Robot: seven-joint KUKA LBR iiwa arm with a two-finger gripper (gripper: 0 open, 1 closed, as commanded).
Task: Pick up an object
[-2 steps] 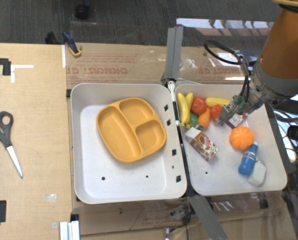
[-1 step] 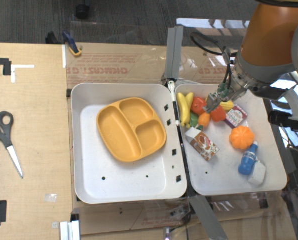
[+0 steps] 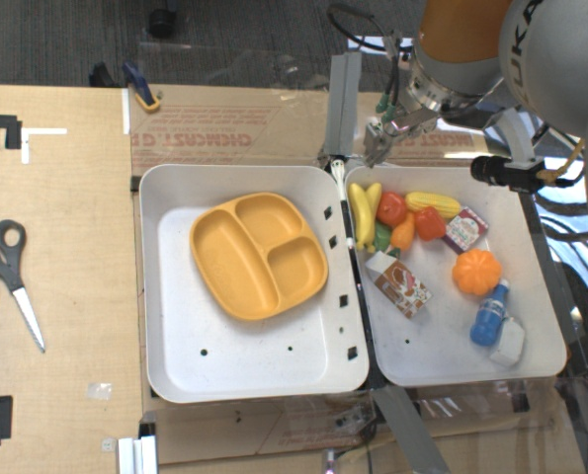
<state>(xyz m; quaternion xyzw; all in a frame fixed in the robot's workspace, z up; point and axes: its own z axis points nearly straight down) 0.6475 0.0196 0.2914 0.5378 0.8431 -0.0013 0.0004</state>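
You see the gripper (image 3: 380,138) hovering above the right bin's (image 3: 541,363) eleven o'clock corner, near a banana (image 3: 360,212); whether it's wide or narrow, I cannot tell.

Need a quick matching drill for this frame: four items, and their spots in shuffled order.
Things:
1. divided yellow plate
2. banana
3. blue bottle
4. scissors

Places:
A. on the bench, left of both bins
B. right bin, near its right front corner
C. left bin, about the middle
D. right bin, against the wall shared with the left bin

Pairs: 1-C, 2-D, 3-B, 4-A
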